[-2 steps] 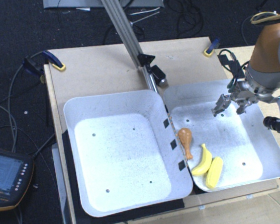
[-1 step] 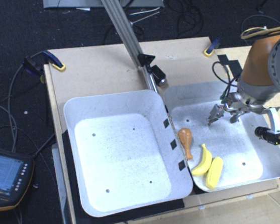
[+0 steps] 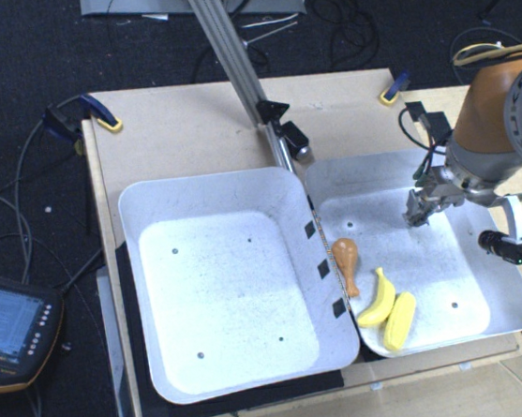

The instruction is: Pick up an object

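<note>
In the right bin (image 3: 501,320) lie three objects near its left wall: a brown toy chicken drumstick (image 3: 346,260), a curved yellow banana (image 3: 377,300) and a yellow oblong piece (image 3: 400,320) touching the banana's right side. My gripper (image 3: 419,213) hangs over the bin's upper right part, well to the right of and above the drumstick, with nothing visible between its fingers. The grey arm with its orange band (image 3: 490,113) comes in from the right.
The left bin (image 3: 221,283) sits beside the right one, its raised right wall overlapping the seam. A slanted metal bar (image 3: 241,64) crosses the bench's back. Yellow clamps (image 3: 109,123) mark the back corners. A pendant (image 3: 7,328) lies on the floor at left.
</note>
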`<move>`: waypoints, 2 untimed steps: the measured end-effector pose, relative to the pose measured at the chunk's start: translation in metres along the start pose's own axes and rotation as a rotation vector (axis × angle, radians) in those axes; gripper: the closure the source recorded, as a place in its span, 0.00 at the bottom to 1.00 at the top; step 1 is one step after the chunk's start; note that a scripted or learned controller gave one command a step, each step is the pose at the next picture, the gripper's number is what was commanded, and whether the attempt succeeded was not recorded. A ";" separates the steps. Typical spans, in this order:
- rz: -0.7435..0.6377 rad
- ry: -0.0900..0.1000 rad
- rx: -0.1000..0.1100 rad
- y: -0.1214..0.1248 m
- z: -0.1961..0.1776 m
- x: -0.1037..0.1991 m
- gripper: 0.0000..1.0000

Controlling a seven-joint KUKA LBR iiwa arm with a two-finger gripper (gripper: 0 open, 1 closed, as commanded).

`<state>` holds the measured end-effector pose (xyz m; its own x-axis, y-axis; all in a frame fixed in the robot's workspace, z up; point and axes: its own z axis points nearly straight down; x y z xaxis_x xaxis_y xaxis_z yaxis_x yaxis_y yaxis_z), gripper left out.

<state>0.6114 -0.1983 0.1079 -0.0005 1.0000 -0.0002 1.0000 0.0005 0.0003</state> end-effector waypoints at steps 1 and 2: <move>0.000 -0.001 -0.005 0.006 -0.062 0.000 1.00; 0.000 -0.001 -0.004 0.002 -0.111 -0.008 1.00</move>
<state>0.6134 -0.2066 0.2187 -0.0003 1.0000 -0.0013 1.0000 0.0003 0.0044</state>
